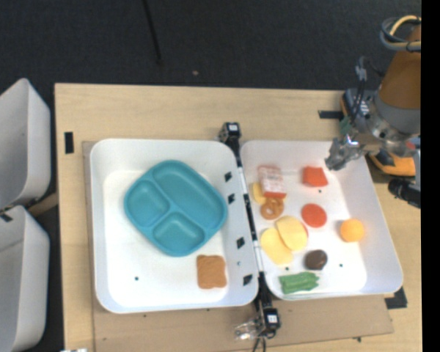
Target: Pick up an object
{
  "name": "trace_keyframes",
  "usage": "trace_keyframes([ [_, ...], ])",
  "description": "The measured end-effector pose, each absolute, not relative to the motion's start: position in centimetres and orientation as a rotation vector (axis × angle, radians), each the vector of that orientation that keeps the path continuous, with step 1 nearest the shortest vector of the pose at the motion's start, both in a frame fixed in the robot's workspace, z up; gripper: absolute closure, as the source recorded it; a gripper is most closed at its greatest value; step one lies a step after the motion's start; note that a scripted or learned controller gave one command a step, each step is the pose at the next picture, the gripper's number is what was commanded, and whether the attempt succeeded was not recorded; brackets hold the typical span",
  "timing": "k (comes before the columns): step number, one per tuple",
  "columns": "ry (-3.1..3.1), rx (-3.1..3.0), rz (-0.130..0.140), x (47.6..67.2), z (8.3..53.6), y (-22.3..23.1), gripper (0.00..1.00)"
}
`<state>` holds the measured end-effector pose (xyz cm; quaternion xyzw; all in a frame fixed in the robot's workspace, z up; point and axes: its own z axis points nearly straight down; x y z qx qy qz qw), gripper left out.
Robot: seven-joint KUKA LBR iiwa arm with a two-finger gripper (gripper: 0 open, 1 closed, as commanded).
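The orange block (pixel 314 176) lies near the far edge of the right bin (pixel 378 218), just beside the gripper (pixel 339 157), which hangs over the bin's far right corner; whether it is open, I cannot tell. Nearer lie a red disc (pixel 314 214), an orange ball (pixel 351 230) and yellow pieces (pixel 284 239). The left bin (pixel 106 270) holds a blue tray (pixel 175 207) and a toast slice (pixel 211 271).

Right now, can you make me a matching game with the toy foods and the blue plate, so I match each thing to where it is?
Things:
1. blue plate
2. toast slice
3. green bean pod
4. orange ball

Places:
A. right bin, near its front edge
B. left bin, middle
C. right bin, near its right side
D. left bin, front corner by the divider

Pairs: 1-B, 2-D, 3-A, 4-C
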<state>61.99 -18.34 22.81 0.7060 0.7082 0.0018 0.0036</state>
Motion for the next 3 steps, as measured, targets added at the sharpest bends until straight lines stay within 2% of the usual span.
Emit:
trace_keyframes([
  [1, 2.225, 2.215, 0.001, 62.0, 24.2, -18.4, 1.00],
  [2, 2.225, 2.216, 0.000, 60.2, 24.9, -14.4, 1.00],
  [3, 2.227, 2.217, -0.001, 58.5, 23.6, -9.4, 1.00],
])
